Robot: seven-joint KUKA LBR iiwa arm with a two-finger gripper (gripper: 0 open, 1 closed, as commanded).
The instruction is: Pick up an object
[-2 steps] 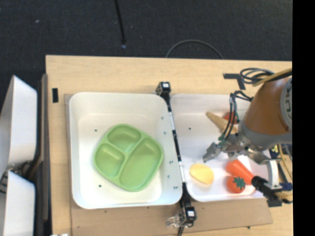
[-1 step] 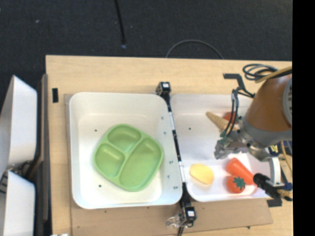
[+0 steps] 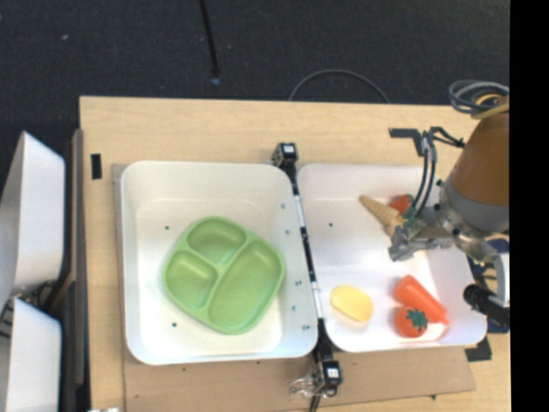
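Observation:
The right bin [image 3: 343,187] holds several toy foods. A tan cone [image 3: 379,210] lies near its middle, with a small red-orange piece [image 3: 401,203] just behind it. Along the front lie a yellow lump [image 3: 352,303], an orange carrot [image 3: 419,294] and a red tomato-like piece [image 3: 412,322]. My gripper [image 3: 403,245] hangs low in this bin, right beside the wide end of the cone and above the carrot. The arm's grey body and orange band [image 3: 482,166] cover the bin's right side.
The left bin [image 3: 141,187] holds a green divided plate [image 3: 225,273]. A black divider rail [image 3: 300,230] with clamps runs between the bins. Cables [image 3: 425,140] loop by the wrist. A white box [image 3: 34,221] stands at the far left.

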